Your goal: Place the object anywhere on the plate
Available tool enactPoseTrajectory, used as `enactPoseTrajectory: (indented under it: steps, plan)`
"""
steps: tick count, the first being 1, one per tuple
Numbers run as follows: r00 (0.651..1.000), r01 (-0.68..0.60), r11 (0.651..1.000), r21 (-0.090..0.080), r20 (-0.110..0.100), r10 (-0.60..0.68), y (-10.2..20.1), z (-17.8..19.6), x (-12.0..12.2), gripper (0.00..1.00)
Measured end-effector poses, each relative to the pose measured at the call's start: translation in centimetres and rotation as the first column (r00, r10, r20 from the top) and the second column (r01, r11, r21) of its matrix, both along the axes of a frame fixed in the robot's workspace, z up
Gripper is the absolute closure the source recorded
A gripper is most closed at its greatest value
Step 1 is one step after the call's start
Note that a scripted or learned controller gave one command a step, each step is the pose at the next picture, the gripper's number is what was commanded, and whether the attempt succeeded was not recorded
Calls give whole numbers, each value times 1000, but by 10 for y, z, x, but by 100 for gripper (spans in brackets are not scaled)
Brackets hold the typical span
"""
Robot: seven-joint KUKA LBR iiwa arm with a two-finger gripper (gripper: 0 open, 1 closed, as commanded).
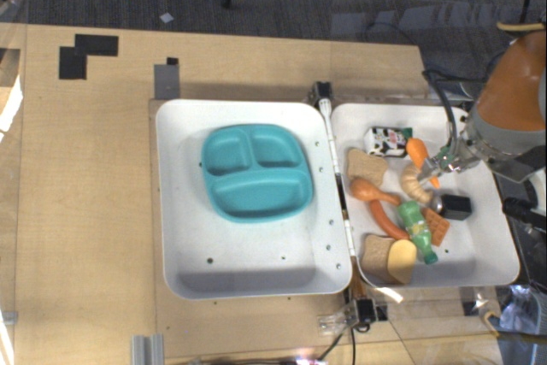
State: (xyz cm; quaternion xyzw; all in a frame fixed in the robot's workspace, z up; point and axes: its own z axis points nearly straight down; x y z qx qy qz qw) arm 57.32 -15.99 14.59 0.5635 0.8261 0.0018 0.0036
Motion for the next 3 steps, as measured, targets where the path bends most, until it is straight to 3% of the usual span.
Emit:
enactPoseTrajectory:
  steps: [1,2,3]
  plan:
    - [999,50,999,2,2,-50,57,46,17,100]
    - [1000,29,1000,4,0,-29,139,53,51,100]
    - [1000,-12,1000,4,-4,12,201,41,36,100]
